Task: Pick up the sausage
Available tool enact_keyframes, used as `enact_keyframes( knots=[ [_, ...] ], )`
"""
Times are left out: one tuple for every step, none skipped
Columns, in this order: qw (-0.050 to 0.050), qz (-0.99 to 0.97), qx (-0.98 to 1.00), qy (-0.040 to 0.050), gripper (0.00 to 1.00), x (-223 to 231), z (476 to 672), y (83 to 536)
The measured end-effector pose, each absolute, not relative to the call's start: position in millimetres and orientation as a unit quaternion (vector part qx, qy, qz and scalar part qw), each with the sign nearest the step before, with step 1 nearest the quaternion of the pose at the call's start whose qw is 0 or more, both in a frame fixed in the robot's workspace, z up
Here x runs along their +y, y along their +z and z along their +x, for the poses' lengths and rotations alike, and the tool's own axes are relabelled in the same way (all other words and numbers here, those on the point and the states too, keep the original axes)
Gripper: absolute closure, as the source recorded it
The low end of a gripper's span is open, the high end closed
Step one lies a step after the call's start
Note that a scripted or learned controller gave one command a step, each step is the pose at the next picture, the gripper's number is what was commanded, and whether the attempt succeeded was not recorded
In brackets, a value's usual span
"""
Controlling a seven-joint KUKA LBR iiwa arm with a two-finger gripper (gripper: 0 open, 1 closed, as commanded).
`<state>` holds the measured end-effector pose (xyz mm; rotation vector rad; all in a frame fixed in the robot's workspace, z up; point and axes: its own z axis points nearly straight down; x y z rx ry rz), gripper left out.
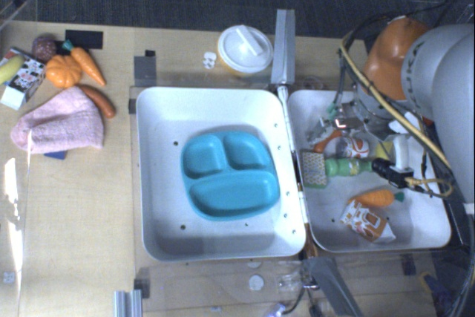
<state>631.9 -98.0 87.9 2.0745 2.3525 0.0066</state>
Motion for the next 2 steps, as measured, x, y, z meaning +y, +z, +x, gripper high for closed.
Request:
enact_keyframes(
  knots=[
    [0.007, 0.662, 0.750, 0.0039, 1.00, -99, 634.6, 102],
    [0.003, 0.610, 0.792, 0.0021, 1.00, -52, 622.8, 187]
  ],
)
